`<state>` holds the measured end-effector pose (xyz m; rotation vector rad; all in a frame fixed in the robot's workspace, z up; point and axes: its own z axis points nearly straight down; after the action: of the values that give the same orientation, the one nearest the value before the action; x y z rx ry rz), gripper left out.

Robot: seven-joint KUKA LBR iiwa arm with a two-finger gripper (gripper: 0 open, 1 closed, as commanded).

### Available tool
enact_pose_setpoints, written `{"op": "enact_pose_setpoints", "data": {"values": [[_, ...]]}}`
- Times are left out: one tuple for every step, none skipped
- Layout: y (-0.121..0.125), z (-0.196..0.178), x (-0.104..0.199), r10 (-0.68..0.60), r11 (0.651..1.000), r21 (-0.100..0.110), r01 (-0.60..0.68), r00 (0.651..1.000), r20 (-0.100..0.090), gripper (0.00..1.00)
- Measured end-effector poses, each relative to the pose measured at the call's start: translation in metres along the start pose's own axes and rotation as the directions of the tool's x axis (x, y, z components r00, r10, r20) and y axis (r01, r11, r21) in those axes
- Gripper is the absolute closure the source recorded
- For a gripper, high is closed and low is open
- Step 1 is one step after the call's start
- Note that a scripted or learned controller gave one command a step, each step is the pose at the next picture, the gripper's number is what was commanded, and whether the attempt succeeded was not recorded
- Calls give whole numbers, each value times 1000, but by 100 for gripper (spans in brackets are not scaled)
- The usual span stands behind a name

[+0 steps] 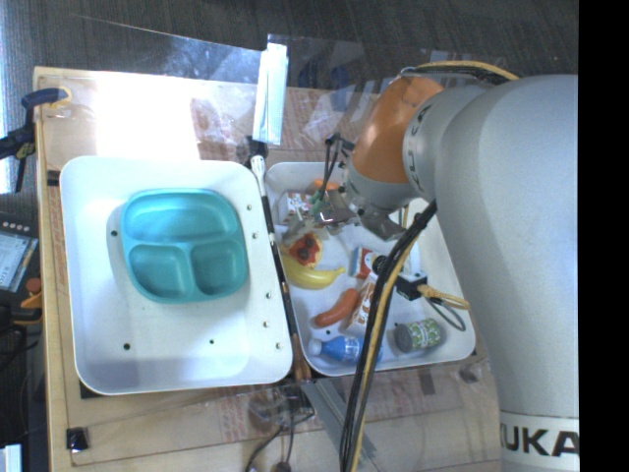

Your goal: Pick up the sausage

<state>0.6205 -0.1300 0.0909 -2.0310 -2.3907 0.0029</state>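
Observation:
The sausage [337, 308], reddish-orange and short, lies in the right white bin [285, 180], just below a yellow banana [314, 275]. My gripper [316, 210] hangs over the upper part of that bin, above and to the left of the sausage, near a small red and yellow item [303, 250]. The orange wrist band [385, 136] and the grey arm cover much of the bin's right side. Black cables run down across the bin beside the sausage.
The left white bin [88, 342] holds a teal divided plate [185, 242]. Also in the right bin lie a blue bottle [341, 348], a green-labelled can [419, 335] and a red-and-white packet [368, 264]. A white rod [270, 91] lies on the bench behind the bins.

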Motion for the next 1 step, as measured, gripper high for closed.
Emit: {"op": "enact_pose_setpoints", "data": {"values": [[-24, 1, 14, -44, 999, 0, 44, 999, 0, 0]]}}
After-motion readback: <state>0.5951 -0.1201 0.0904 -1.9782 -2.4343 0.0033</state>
